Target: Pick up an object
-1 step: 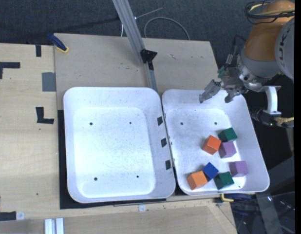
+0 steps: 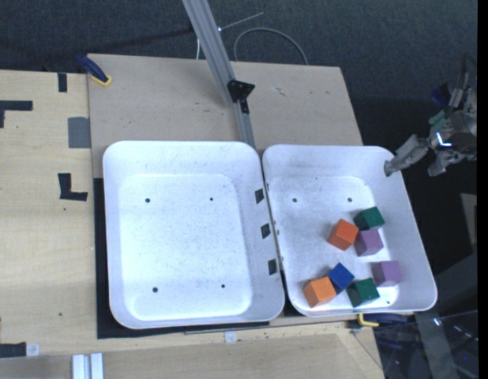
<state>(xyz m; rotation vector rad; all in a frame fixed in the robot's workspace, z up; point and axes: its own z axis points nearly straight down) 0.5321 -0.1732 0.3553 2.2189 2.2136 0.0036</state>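
Several small cubes lie in the right bin (image 2: 307, 172), towards its near right corner. A green cube (image 2: 370, 217), an orange cube (image 2: 343, 234) and a purple cube (image 2: 369, 242) cluster together. Nearer the front are a second purple cube (image 2: 386, 272), a blue cube (image 2: 341, 275), a second orange cube (image 2: 320, 290) and a second green cube (image 2: 362, 292). My gripper (image 2: 422, 163) hangs over the bin's far right corner, open, with nothing between its fingers, well away from the cubes.
The left bin (image 2: 181, 156) sits beside the right one. A slanted metal bar (image 2: 216, 46) runs from the top down to the gap between the bins. A thin cable loop (image 2: 268, 42) lies on the bench behind.
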